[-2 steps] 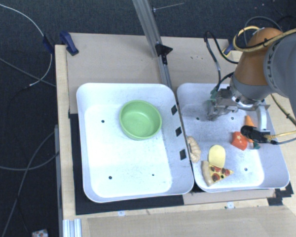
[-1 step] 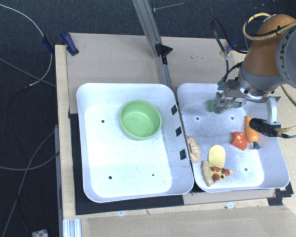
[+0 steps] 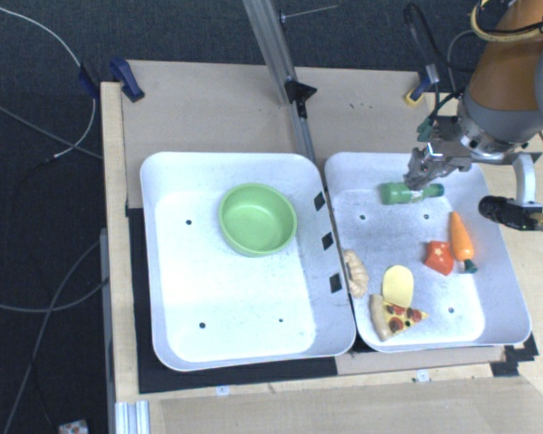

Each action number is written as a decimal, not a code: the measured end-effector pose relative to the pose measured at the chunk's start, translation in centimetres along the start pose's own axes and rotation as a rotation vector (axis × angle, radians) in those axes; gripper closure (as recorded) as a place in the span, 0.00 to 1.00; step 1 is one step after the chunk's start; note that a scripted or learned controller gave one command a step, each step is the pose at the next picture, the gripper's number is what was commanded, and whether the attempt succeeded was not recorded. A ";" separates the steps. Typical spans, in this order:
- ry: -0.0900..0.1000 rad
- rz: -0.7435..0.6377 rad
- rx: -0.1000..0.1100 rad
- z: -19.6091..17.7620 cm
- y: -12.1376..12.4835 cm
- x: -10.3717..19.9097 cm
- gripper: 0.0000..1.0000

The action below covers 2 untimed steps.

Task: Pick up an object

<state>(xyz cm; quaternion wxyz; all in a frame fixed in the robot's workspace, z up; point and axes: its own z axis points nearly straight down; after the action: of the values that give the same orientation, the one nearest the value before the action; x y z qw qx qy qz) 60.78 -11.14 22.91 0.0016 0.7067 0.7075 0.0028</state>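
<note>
Where the claw (image 3: 423, 179) hangs, grip unreadable: green object (image 3: 400, 193) touching just beneath.

Tabletop (image 3: 217, 116): pale wood, sitting on dark carpet (image 3: 36, 242) with thin cables trailing at left

Left bin (image 3: 163, 269): white, shallow, rounded corners; holds a light green bowl (image 3: 258, 218), upright, in its upper right part

Right bin (image 3: 498, 306): white, shallow, just beside the left bin; black clips (image 3: 327, 239) along the seam between them

Aluminium bar (image 3: 270, 34): slants down from the top edge to a black bracket (image 3: 299, 91) near the far edge of the tabletop

Blue clamps: one at the tabletop's upper left corner (image 3: 125, 78), one near the upper right (image 3: 423, 87)

Black mat (image 3: 145, 360) shows under the bins at left and front
</note>
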 end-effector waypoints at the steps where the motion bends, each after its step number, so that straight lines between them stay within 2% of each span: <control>1: -0.001 0.000 0.000 -4.6 0.3 -0.3 1.00; 2: 0.003 -0.003 0.012 -4.3 0.4 4.1 1.00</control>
<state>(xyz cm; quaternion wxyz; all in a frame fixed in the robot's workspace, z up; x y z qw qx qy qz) 61.13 -7.05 27.25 -0.0037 0.7056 0.7086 -0.0006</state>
